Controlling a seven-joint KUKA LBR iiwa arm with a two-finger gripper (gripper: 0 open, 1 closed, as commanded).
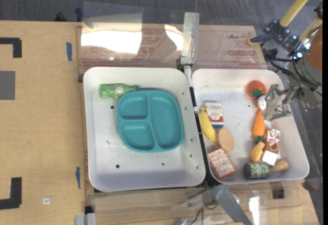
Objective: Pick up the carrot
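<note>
Carrot (259, 123) in right bin (302, 167), long axis roughly 12-to-6. Gripper (275, 104) just beside, at carrot's 1 o'clock (near tomato (255, 88)); grip state hard to tell, perhaps not on carrot.

The left bin (97, 167) holds a teal plate (150, 120) and a green bottle (116, 90) beside it. The right bin (230, 83) holds a banana (207, 125), tomato (256, 88), milk carton (214, 113), cookie (225, 139) and dark bottle (258, 169).
</note>
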